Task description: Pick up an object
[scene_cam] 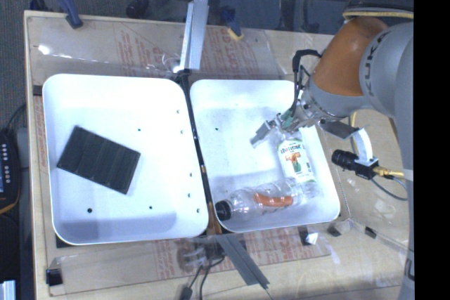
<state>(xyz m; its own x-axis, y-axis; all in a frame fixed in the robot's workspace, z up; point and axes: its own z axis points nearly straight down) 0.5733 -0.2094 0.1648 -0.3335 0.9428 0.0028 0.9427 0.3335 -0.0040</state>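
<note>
A white bottle point(296, 159) with a green and orange label lay on its side near the right bin's right wall. A clear plastic bottle point(261, 200) with a black cap and orange contents lay along the front wall, its far end touching the white one. A dark flat rectangular pad point(98, 159) rested in the left bin.

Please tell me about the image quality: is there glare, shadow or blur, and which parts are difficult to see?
In the camera view, the white bins are bright and nearly washed out; the dark pad contrasts sharply; a soft shadow lies along the left bin's near edge; the clear bottle blends into the right bin, so its outline is faint; the gripper is small and slightly blurred.
</note>
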